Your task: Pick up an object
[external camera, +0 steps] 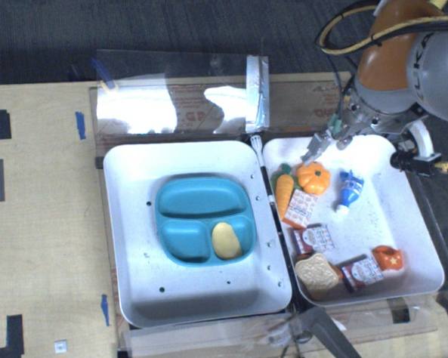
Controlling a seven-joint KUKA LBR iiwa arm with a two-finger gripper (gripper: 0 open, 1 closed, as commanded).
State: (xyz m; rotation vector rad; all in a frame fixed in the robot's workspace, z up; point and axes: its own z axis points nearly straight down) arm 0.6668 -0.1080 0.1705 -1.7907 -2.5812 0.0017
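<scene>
My gripper (329, 139) hangs over the back left part of the right bin (422, 223), open, with nothing between its fingers. Just below its lower fingertip sits a small orange pumpkin (314, 178). An orange carrot (284, 193) lies left of the pumpkin, against the bin's left wall. To the pumpkin's right a blue bottle (349, 189) lies on the bin floor. A red and white packet (301, 207) lies beneath the pumpkin.
Toward the front, the right bin also holds a second packet (317, 239), a tan bread piece (317, 273), a dark packet (362, 272) and a red-orange tomato (388, 258). The left bin (128, 218) carries a blue divided tray (200, 214) with a yellow lemon (226, 240).
</scene>
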